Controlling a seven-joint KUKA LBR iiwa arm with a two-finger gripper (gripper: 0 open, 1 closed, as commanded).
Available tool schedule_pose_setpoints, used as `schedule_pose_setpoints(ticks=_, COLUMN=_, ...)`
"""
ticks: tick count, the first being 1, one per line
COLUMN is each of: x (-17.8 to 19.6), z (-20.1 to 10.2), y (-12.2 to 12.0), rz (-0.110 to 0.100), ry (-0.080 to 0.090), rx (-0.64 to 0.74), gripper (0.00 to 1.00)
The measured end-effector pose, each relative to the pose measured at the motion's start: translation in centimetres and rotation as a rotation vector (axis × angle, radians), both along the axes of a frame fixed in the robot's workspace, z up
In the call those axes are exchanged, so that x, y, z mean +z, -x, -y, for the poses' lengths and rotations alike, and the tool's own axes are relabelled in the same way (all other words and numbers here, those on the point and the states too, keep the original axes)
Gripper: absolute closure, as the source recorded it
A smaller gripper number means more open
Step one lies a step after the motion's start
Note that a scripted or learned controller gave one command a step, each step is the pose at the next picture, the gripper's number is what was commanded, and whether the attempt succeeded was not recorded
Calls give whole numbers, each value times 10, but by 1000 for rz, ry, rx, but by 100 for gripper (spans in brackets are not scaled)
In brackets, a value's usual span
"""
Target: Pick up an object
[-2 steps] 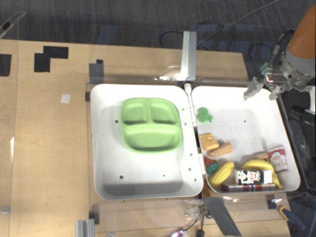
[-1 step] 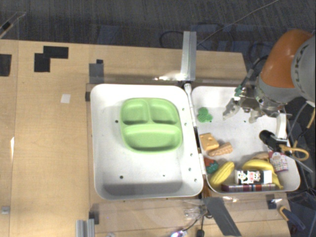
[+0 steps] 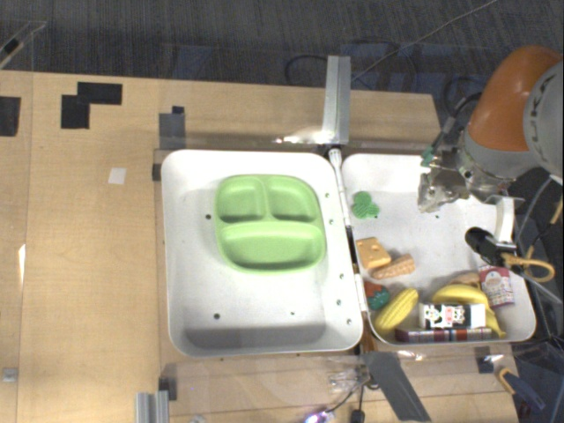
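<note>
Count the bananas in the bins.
2, both in the right bin near its front: one banana at the front left corner, another banana right of it, above the milk carton. More may be hidden.

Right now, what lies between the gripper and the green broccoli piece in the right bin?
In the camera view, only bare white bin floor lies between the gripper and the green broccoli piece.

Bright even overhead light, soft shadows, slight blur.
</note>
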State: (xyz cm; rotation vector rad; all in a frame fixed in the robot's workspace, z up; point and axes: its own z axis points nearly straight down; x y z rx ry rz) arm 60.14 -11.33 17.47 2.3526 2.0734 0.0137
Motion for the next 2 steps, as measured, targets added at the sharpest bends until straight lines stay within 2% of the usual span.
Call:
schedule_pose_setpoints(ticks=1, x=0, z=0, y=0, rz=0, ry=0, rx=0, gripper=0)
schedule_pose_setpoints(ticks=2, x=-80, z=-20, y=19, rz=-4, ry=2, rx=125, gripper=0)
